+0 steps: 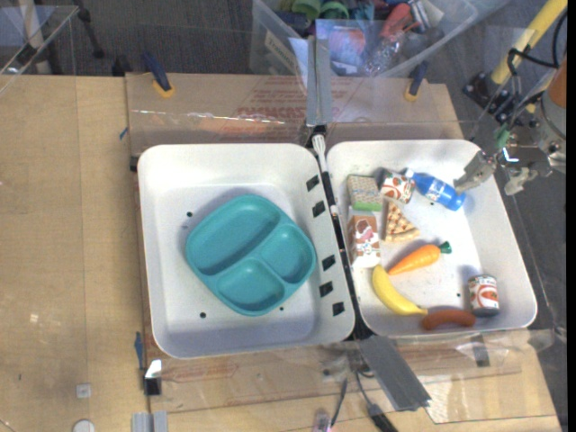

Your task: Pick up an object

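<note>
So we've got the gripper hanging over the far right part of the right bin, and its tip sits right up against the blue bottle, which lies on its side just to the gripper's left. Honestly we can't tell how the gripper is set from this angle, and nothing shows it holding anything. That bottle looks like our most likely pick: small toy plastic, so we'd guess light and stiff, but round and smooth, meaning it probably rolls or squirts out if pinched off-centre. We'd take it across the middle of the body, not the white cap end. Further from the gripper, down and left, there's the carrot, the banana, a sausage and a little can, all apart enough to grab alone. The small boxes are crowded together beside the divider, trickier. The teal plate sits way off left in the other bin.
</note>
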`<state>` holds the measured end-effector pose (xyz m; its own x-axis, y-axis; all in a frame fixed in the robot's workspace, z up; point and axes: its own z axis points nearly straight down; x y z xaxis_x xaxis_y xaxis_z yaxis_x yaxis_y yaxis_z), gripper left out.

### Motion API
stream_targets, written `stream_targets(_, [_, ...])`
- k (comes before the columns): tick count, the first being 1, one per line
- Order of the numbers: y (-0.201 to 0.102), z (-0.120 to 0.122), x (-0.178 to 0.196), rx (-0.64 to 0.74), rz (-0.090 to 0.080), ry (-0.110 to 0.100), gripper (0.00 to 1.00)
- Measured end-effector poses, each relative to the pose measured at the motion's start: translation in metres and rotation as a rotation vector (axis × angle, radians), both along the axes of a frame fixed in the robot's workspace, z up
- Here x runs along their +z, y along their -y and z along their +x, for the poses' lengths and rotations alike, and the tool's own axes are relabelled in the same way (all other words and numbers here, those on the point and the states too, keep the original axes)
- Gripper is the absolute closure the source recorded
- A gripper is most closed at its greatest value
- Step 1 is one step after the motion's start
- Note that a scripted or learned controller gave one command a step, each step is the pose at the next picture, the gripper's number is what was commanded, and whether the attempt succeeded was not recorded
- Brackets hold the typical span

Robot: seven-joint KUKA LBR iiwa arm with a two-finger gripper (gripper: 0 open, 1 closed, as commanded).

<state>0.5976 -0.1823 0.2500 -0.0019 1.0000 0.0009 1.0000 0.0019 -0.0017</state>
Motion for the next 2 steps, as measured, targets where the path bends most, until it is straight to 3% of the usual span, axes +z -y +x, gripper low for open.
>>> stream_targets(1, [-0.008,0.069,-0.104,0.03,-0.002,0.002,0.0])
stream_targets(2, [-0.009,0.079,-0.132,0.127,-0.005,0.034,0.0])
